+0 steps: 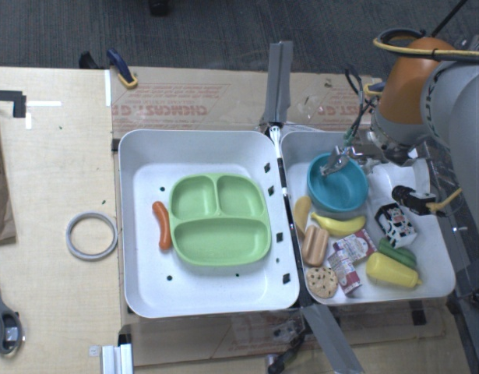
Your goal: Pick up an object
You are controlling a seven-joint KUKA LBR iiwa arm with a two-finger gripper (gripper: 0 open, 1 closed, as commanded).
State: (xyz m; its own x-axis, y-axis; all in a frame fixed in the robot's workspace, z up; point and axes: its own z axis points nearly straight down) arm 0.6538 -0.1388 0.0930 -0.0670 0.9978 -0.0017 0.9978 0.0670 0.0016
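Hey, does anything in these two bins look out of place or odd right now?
One thing stands out: the orange sausage lies on the left bin's floor, beside the green divided plate rather than in it. In the right bin the toy food is heaped together, with the gripper over the blue bowl.

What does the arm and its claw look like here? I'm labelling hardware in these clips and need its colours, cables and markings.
The arm has rounded light grey housings with a glossy orange band above the wrist. A yellow hose loops over the top of it, and thin dark and green cables run down by the wrist. The small metallic claw is silver-grey. No markings are legible.
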